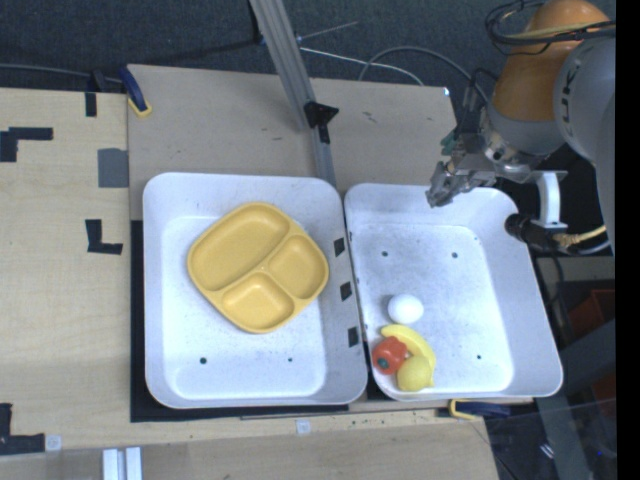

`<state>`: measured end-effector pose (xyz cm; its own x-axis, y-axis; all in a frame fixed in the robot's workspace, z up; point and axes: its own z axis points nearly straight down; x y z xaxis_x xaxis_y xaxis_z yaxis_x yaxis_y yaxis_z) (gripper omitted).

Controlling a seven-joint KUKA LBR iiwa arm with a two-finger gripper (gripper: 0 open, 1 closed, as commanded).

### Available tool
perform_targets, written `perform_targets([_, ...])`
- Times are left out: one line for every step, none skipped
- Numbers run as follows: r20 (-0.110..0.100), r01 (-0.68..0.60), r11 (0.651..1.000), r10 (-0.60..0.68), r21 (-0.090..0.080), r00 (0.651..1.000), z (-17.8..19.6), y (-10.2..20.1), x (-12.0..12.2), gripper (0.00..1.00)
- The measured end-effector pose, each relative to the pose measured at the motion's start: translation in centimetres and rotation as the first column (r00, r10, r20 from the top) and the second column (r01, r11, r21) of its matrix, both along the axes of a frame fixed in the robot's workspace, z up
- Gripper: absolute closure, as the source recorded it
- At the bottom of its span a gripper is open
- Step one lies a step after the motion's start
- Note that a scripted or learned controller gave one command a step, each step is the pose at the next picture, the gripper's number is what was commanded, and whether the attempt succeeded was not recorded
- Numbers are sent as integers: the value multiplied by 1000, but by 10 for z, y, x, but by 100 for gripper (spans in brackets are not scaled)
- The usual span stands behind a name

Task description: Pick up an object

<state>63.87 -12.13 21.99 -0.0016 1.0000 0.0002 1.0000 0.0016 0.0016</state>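
Observation:
In the right bin [500,298], near its front left corner, lie a white egg-shaped ball [405,309], a red toy fruit [391,353] and a yellow banana-like toy [416,361], all close together. My gripper [443,190] hangs over the bin's far rim, well behind these objects, with nothing seen between its fingers. The grey arm with its orange band [545,58] reaches in from the upper right.
The left bin [170,298] holds a yellow three-compartment plate [257,266]. A grey metal post [290,58] slants across the bench behind the bins. Cables run along the back and beside the arm.

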Motion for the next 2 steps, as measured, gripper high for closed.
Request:
perform_targets([-2,-5,1000,5,2,1000,-1,53,8,100])
perform_targets([-4,-6,1000,6,1,1000,-3,117,5,100])
